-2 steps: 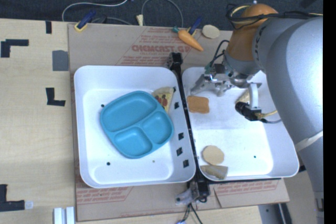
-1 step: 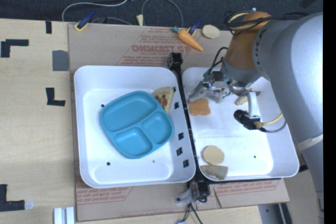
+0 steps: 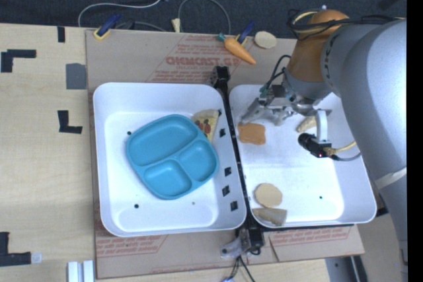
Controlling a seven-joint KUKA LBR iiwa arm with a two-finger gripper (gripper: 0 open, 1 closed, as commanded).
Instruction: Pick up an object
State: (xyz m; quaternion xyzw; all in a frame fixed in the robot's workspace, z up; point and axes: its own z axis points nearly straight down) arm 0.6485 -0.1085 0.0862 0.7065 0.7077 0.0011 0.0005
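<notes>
Where the right bin [image 3: 350, 208] comes nearest the camera, a grey-tan wedge [image 3: 270, 215] lies against the front wall with a round tan biscuit-like piece [image 3: 268, 195] touching it just behind. Further back in the same bin lies an orange-brown piece [image 3: 252, 134], close to the divider [image 3: 231, 155] between the bins. The claw [image 3: 268, 109] hangs just behind and to the right of that piece, its metal fingers pointing down and left toward it; I cannot tell how far they are apart, and nothing shows between them. A pale piece [image 3: 307, 123] lies right of the claw, partly hidden by the arm. In the left bin [image 3: 109, 142] a blue divided tray [image 3: 173, 155] rests, a yellowish wedge [image 3: 207, 122] tucked at its far right corner. Beyond the bins, on the tabletop [image 3: 39, 162], lie a toy carrot [image 3: 239, 51] and a pale round piece [image 3: 266, 40].
</notes>
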